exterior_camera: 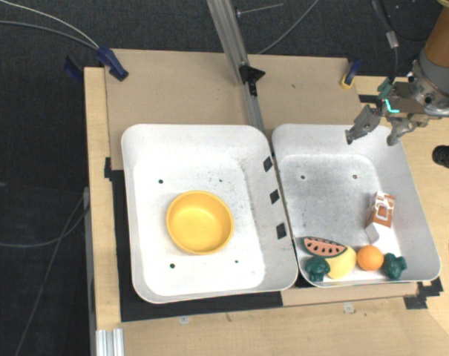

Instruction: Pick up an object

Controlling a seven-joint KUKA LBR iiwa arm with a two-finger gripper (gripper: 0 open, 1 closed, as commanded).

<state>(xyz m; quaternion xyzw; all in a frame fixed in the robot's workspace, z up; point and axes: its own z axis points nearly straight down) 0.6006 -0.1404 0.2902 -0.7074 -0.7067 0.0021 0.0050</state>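
Observation:
My gripper (375,128) hangs open over the far right corner of the right bin (328,176), its two grey fingers spread with nothing between them. Along that bin's near edge lie a watermelon slice (326,246), a yellow lemon-like piece (343,262), an orange (369,258) and two dark green broccoli pieces (318,268) (393,265). A small brown and white carton (381,211) stands at the right side, well below the gripper. A yellow bowl (200,221) sits in the left bin (146,169).
A metal pole (231,43) slants down from the top to the gap between the bins. Blue clamps (111,61) and a yellow one (349,75) grip the wooden board's far edge. Cables run across the dark floor.

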